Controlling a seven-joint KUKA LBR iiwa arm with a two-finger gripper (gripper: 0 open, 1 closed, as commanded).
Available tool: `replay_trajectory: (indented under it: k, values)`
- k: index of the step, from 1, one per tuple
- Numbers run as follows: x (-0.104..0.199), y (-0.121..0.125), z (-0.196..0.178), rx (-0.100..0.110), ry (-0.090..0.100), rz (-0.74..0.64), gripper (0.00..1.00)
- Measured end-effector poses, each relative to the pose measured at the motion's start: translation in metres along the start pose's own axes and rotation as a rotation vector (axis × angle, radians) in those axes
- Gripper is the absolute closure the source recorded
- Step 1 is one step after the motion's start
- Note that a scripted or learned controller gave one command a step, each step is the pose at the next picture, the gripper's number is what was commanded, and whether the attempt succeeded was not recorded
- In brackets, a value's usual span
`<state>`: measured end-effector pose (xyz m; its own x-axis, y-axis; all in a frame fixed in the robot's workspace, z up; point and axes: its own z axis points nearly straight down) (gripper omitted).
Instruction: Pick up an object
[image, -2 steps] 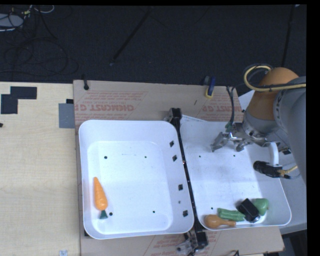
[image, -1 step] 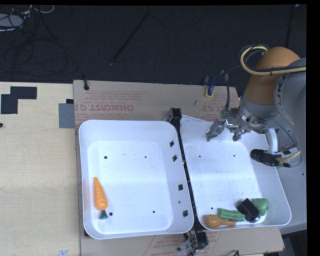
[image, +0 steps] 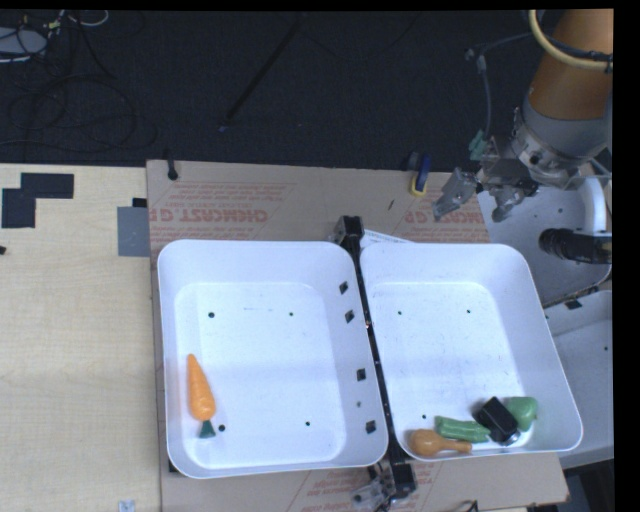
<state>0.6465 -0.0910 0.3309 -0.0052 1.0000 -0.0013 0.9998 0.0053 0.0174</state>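
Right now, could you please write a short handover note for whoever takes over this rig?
Hand: raised beyond the far edge of the right bin, fingers spread, holding nothing.
Left bin: an orange carrot toy near its left wall.
Right bin: a tan pear-shaped piece, a green piece, a black block and a green lump, clustered at the near edge.
Done: nothing picked.
Left: choose an object, descend, grasp, lift.

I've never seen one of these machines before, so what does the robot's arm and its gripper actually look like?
The arm is a thick rounded tube, grey with an orange band above the wrist. Thin dark cables loop beside it. At its end sits the gripper, a small cluster of grey metal parts with two short fingers.
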Motion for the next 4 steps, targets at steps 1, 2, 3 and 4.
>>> replay_trajectory:
  k: [1,2,3,4]
  values:
    - [-0.001,-0.002,0.002,0.02,-0.001,-0.002,1.0]
    - [-0.048,-0.032,0.026,0.023,0.0,0.01,1.0]
    - [-0.127,-0.094,0.032,0.023,0.0,0.013,1.0]
    - [-0.122,-0.154,-0.005,0.018,0.001,0.007,1.0]
